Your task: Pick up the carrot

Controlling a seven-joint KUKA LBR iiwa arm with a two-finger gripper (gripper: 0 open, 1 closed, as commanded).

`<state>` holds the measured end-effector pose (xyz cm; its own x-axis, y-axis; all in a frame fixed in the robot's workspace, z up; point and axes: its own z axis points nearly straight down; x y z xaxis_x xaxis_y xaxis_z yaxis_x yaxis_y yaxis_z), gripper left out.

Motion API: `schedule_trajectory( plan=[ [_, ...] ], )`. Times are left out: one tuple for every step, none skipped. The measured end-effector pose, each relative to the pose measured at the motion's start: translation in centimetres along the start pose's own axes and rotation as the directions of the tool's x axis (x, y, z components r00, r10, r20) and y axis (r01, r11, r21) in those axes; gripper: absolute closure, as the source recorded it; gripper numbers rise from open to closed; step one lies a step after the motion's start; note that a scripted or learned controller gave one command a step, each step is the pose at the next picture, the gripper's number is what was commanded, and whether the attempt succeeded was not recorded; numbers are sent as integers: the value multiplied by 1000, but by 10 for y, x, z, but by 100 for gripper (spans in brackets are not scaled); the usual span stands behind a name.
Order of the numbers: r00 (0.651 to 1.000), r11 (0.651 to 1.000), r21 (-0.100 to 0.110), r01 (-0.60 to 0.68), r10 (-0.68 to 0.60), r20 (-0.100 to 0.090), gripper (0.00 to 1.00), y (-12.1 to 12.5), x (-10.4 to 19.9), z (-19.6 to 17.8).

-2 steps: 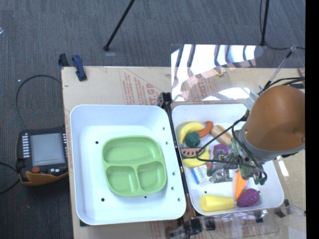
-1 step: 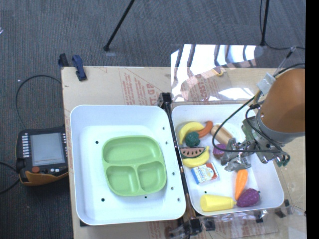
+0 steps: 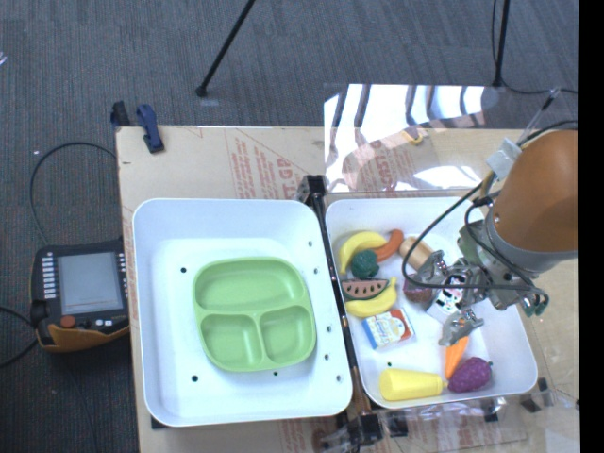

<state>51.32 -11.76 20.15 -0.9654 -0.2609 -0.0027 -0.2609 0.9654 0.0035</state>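
The carrot (image 3: 455, 356) is a small orange piece lying in the right bin (image 3: 525, 347), near its front right, between a yellow wedge (image 3: 411, 383) and purple grapes (image 3: 471, 374). My gripper (image 3: 462, 327) hangs just above the carrot's upper end, at or very close to it. The grey and orange arm (image 3: 533, 206) comes in from the right above it. The carrot rests on the bin floor and does not look lifted.
Further left in the right bin lie two bananas (image 3: 361, 246), broccoli (image 3: 364, 264), a watermelon slice (image 3: 365, 287), a small carton (image 3: 388, 328) and a dark reddish item (image 3: 418, 292). The left bin (image 3: 160, 253) holds a green divided plate (image 3: 255, 311).
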Motion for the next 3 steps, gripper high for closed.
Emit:
schedule_trajectory(
  plan=[
    [997,997,10,73,-73,20,0,-16,21,96],
    [1000,1000,2,-11,11,1,0,-84,47,95],
    [986,986,1,-169,169,3,0,-84,51,113]
  ],
)
